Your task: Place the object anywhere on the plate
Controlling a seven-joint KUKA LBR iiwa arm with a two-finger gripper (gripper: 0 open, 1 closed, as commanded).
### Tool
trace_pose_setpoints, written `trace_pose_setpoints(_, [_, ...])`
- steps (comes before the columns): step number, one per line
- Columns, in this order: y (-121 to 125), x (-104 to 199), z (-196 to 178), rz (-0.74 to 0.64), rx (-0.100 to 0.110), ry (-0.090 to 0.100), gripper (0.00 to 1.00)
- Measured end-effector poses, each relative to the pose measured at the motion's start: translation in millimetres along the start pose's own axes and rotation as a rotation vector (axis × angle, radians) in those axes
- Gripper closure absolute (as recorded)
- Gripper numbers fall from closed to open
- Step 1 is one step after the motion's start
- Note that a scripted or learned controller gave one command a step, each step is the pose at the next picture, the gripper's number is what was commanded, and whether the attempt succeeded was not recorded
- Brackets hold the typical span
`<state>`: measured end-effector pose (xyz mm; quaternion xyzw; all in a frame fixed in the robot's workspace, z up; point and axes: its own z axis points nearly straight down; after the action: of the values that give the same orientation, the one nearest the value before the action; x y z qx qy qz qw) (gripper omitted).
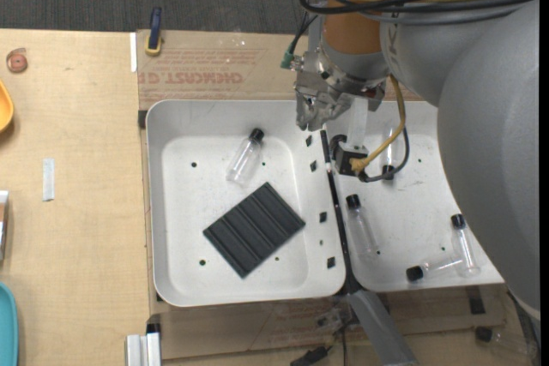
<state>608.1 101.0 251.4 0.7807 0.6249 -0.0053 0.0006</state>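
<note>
A: Describe the object.
B: A clear plastic vial [243,157] with a black cap; it lies on its side, tilted, cap toward the far right, in the upper part of the left bin [163,210]; nothing grips it.
A: And the plate?
B: A dark ribbed rectangular plate [254,229], set at an angle on the same bin's floor, just beside the vial but apart from it.
A: Contents of the right bin [480,274]?
B: Three more capped clear vials; one [360,223] near the dividing rims, two [448,257] near the front right corner.
A: Gripper status?
B: The gripper [314,117] hangs over the far end of the rims where the bins meet; jaw position cannot be told.
</note>
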Motion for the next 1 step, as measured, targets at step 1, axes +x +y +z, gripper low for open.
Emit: trace_pose_setpoints(1, [-32.8,-40.0,-69.5,-0.208,-0.005,0.005,1.00])
